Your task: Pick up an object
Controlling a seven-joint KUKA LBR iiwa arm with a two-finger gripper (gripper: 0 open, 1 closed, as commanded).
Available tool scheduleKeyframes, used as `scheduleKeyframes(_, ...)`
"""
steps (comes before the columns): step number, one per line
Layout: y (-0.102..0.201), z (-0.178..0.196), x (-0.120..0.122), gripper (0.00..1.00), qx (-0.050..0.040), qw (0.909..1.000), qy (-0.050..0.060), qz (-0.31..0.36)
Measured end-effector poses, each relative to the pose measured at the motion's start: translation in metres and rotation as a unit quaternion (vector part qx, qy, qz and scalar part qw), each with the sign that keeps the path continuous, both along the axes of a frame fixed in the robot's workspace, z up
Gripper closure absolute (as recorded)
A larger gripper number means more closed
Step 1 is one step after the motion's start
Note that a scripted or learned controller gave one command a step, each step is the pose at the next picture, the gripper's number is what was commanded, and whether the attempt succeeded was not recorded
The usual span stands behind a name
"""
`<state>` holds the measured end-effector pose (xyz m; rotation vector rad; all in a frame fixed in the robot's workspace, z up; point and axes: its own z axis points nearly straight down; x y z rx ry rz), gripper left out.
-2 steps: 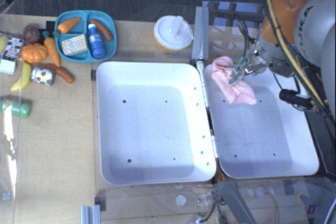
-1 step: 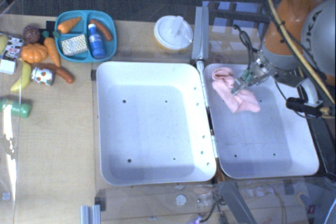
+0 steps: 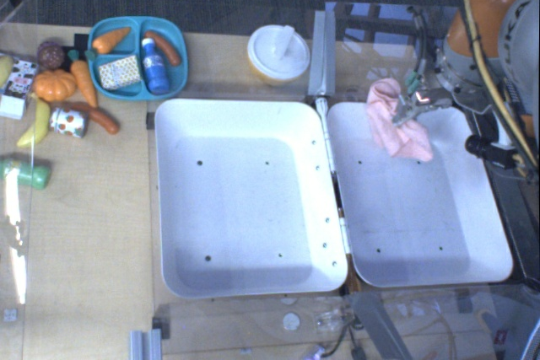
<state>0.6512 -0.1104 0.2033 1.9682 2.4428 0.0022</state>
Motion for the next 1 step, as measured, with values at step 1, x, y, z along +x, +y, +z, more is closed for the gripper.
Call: scheduleKeyframes(1, 0.0469, -0.0117, 0.018, 1.0, 0.0, 0.9993, 0.0, 0.038)
